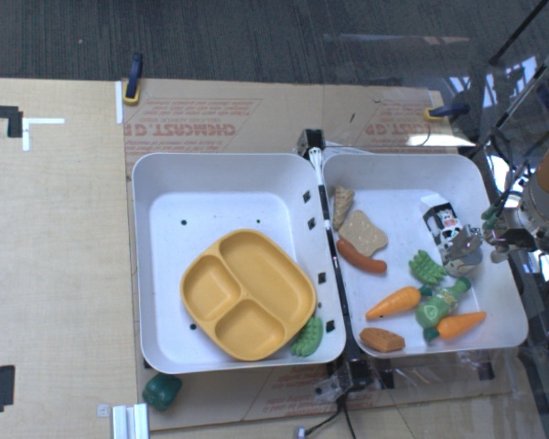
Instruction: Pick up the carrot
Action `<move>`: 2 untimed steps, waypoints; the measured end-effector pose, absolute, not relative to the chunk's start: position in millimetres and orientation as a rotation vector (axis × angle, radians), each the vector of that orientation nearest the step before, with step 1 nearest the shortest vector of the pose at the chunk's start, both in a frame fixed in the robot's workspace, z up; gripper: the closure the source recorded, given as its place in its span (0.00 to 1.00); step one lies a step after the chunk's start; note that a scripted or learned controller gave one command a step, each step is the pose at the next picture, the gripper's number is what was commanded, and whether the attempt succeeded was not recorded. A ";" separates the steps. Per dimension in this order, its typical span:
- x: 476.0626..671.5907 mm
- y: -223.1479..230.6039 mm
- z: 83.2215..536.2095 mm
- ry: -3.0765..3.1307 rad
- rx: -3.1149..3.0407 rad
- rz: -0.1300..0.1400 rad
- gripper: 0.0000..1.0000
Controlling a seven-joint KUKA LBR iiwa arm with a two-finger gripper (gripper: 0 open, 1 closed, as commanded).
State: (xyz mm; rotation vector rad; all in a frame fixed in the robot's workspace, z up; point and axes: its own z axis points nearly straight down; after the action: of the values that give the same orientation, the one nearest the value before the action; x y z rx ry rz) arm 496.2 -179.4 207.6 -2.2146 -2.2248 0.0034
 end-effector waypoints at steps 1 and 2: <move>498.2 -148.0 91.5 -2.356 -2.081 -0.001 0.00; 477.5 -102.8 91.0 -2.258 -2.178 0.003 0.00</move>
State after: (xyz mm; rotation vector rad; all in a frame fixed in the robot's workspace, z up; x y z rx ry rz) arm 477.5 -102.8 91.0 -2.1777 -2.2579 0.0025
